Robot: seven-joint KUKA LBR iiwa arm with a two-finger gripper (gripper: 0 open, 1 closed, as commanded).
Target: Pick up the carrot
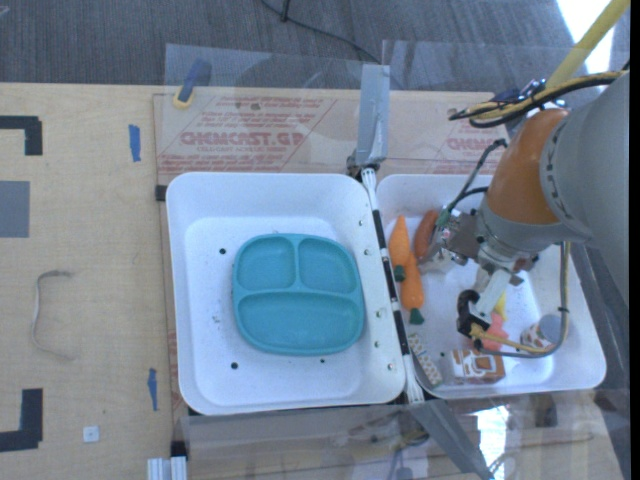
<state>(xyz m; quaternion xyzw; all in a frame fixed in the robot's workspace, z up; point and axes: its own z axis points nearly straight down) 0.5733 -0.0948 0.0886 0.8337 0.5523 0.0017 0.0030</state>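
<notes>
The long orange carrot (405, 263) lies along the left wall of the right-hand shallow white bin (585, 363). The tool (455, 243) hangs near it; open or closed, I cannot tell.

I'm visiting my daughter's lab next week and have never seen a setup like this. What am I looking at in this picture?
This is a single picture from a fixed camera above a bench, looking down at a slant. The big grey shape with the orange band on the right is a robot arm. A program moves it. At its end is a gripper, here hanging over the right white bin. From this angle I cannot tell whether the gripper holds anything. The carrot it is meant to pick up lies along that bin's left wall, apart from the gripper. A reddish-brown piece lies beside the carrot, and a small box lies near the front. The left white bin holds a teal divided plate.
</notes>
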